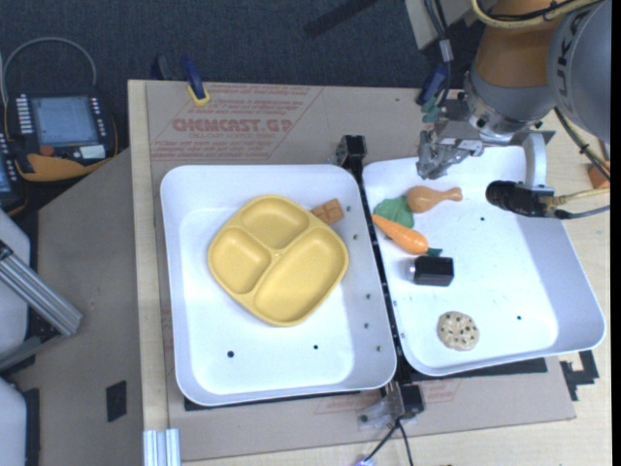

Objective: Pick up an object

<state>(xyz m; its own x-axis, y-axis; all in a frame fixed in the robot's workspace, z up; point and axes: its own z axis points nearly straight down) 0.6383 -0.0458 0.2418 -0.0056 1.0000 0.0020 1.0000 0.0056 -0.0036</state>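
**Gripper above the drumstick, nothing held**

I see the gripper [436, 166] hanging over the right bin [543, 289], fingers slightly spread, empty. The drumstick [433, 198] lies just below the jaws, carrot [400, 232] further below-left. I'd drop straight down, straddle the drumstick's thick end, then close, avoiding the bin wall.

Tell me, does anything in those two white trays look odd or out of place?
Only slightly: a small brown block lies wedged against the yellow divided plate in the left bin, away from the other items. The plate sits askew. Nothing looks spilled or broken.
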